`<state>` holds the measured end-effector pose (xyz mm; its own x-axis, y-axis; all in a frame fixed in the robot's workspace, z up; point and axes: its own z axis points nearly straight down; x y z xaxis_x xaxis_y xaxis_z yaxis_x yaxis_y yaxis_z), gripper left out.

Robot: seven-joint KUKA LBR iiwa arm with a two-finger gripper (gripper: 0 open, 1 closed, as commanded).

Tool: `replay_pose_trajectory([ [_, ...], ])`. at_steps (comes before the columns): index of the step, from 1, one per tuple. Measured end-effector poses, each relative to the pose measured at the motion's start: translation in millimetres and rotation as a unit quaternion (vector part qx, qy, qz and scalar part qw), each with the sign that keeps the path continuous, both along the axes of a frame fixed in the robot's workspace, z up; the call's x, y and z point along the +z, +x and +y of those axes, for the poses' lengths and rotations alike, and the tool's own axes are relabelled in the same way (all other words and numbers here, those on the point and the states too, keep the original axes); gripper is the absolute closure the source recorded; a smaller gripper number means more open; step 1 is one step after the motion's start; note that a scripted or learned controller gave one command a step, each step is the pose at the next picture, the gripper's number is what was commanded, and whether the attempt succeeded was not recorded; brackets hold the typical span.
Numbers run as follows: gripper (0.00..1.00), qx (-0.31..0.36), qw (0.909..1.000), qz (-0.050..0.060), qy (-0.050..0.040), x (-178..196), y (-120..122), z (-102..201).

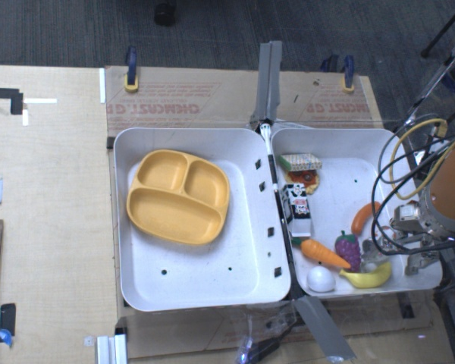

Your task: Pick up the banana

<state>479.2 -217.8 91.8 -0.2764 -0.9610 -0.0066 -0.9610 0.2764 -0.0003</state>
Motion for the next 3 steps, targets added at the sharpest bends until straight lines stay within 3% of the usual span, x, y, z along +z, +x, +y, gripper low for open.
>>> replay_pose_trajectory([
  [1, 0.0, 0.158, 0.9874, 0.0, 0.001, 13.5, -0.5, 0.8],
  [2, 0.0, 0.172, 0.985, -0.002, 0.0008, 0.7, 1.0, 5.5],
  [3, 1.0, 0.169, 0.9856, -0.003, 0.0019, 9.1, 1.7, 6.6],
])
